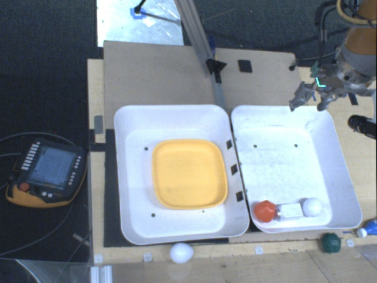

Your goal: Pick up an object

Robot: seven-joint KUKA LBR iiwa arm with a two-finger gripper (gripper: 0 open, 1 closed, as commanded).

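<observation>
Hovering over the right bin (339,158)'s far right corner, gripper (311,99) with fingers spread apart, grasping nothing; orange ball (264,211), white block (290,210) and white ball (311,206) along that bin's near wall.

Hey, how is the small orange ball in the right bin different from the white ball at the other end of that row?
The small orange ball is orange with reddish shading; the white ball is plain white. The orange ball sits at the left end of the row, near the bin's corner; the white ball sits at the right end. The orange ball looks slightly larger. Both are round and lie along the near wall of the right bin.
</observation>
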